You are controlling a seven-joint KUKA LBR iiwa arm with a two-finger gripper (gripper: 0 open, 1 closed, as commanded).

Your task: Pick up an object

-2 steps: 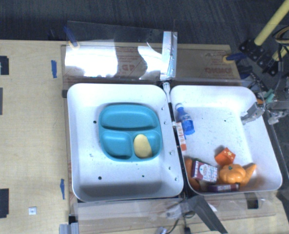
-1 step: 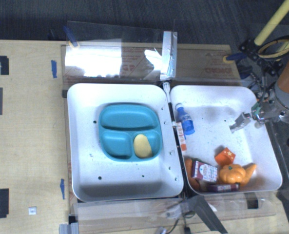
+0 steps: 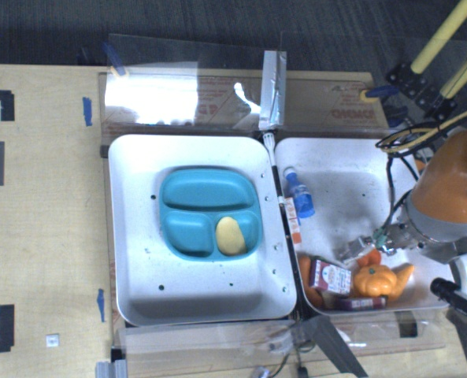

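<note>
The right bin (image 3: 339, 168) holds a small blue bottle (image 3: 298, 194) lying by its left wall. In its front part, a maroon packet (image 3: 328, 277), an orange toy pumpkin (image 3: 375, 280) and an orange carrot-like piece (image 3: 405, 275) lie close together. My gripper (image 3: 366, 247) reaches in from the right and hangs low just behind the pumpkin, over a small red-orange piece (image 3: 372, 257). I see nothing lifted off the bin floor. The arm's orange band (image 3: 447, 181) covers the bin's right side.
The left bin (image 3: 131, 235) carries a blue divided tray (image 3: 194, 211) with a yellow rounded object (image 3: 230, 235) in its front right compartment. A clear plastic wall with a metal post (image 3: 272, 89) stands behind both bins. Cables and yellow bars sit at the far right.
</note>
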